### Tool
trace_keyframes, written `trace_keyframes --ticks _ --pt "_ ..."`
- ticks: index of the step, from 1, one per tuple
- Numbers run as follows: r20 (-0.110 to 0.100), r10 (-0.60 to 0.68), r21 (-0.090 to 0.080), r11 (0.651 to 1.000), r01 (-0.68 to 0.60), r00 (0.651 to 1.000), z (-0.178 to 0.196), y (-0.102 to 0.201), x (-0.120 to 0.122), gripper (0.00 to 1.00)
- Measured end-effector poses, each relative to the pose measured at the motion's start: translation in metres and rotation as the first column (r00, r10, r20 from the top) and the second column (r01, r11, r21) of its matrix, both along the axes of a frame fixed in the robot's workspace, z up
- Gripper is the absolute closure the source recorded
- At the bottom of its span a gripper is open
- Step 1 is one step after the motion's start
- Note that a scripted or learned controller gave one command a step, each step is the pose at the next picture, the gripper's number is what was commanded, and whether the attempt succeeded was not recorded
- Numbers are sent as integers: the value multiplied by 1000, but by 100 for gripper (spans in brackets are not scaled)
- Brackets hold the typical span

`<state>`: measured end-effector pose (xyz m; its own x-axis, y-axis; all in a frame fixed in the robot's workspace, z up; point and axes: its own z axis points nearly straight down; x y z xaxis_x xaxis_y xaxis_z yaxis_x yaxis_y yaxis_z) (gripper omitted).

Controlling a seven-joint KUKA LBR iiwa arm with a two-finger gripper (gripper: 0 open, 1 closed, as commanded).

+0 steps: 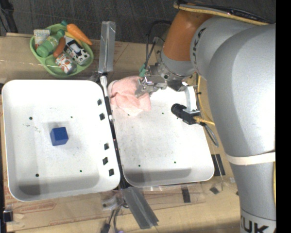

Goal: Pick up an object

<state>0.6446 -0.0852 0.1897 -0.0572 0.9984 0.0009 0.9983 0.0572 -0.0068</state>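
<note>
Tool (145,84) down on the pink cloth (128,96), its metal tips against the crumpled top edge; cannot tell whether apart or together. Cloth bunched just left of and under the tool, in the right bin (184,144)

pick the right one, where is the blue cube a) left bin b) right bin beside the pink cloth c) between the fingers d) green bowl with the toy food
a) the blue cube sits alone on the floor of the left bin, while the pink cloth lies in the right bin under the gripper.
</note>
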Motion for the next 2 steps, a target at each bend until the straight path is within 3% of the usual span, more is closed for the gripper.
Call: trace_keyframes --ticks 1,2 --pt "2 30 0 1000 -30 1000 34 41 12 100" --pt "1 102 0 995 -102 995 0 16 -45 100"
